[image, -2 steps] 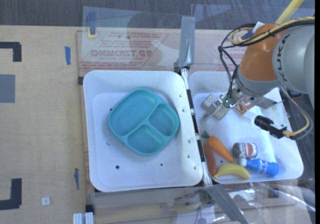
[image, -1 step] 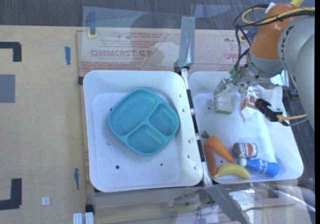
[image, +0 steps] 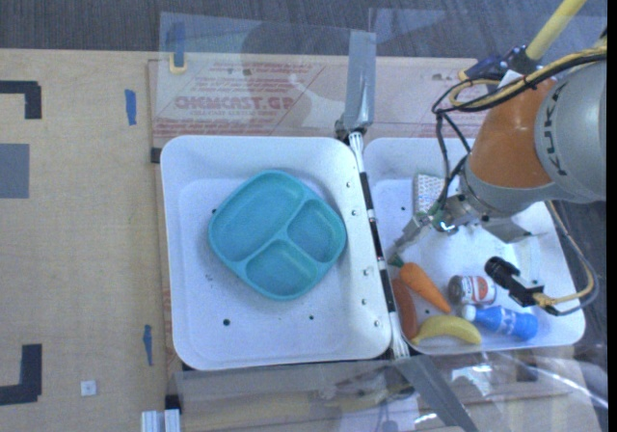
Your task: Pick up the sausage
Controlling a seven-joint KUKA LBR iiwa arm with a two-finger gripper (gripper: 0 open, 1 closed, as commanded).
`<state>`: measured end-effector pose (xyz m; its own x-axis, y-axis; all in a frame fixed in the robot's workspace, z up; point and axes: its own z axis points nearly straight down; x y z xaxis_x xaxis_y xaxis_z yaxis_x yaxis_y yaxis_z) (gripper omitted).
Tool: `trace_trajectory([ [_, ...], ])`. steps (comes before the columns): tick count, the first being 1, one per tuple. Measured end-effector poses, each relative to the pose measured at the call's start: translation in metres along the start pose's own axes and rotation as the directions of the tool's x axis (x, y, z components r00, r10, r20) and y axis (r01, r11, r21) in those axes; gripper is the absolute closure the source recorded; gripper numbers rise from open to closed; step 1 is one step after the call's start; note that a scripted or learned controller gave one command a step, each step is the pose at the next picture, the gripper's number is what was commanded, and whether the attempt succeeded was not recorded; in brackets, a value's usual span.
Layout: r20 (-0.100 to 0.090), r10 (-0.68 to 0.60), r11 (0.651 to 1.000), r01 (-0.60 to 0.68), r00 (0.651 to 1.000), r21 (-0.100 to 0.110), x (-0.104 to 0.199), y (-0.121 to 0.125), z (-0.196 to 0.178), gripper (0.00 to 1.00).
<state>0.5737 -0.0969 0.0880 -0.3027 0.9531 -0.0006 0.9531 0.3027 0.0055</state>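
The sausage (image: 404, 310), a dark red-brown piece, lies along the left wall of the right bin (image: 569, 329), near the front. It is partly tucked beside an orange carrot (image: 424, 285) and behind a yellow banana (image: 449, 329). My gripper (image: 420, 228) hangs over the left middle of the right bin, behind the carrot and about a hand's width beyond the sausage. Nothing shows in it.
A small can (image: 471, 290) and a blue bottle (image: 508, 322) lie right of the carrot, near the bin's front. A teal divided plate (image: 277, 233) sits in the left bin (image: 193, 324). The ridge between the bins (image: 371, 237) runs close to the sausage.
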Motion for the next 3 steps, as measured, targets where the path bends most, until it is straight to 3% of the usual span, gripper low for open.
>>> trace_trajectory([
  [1, 0.002, 0.194, 0.981, -0.194, 0.981, -0.001, -0.023, 0.021, 0.001, 0.0],
  [2, -0.011, 0.085, 0.996, -0.085, 0.996, 0.002, -0.094, 0.003, -0.028, 0.0],
  [3, 0.001, 0.027, 1.0, -0.027, 1.0, -0.002, -0.007, 0.02, 0.0, 0.0],
])
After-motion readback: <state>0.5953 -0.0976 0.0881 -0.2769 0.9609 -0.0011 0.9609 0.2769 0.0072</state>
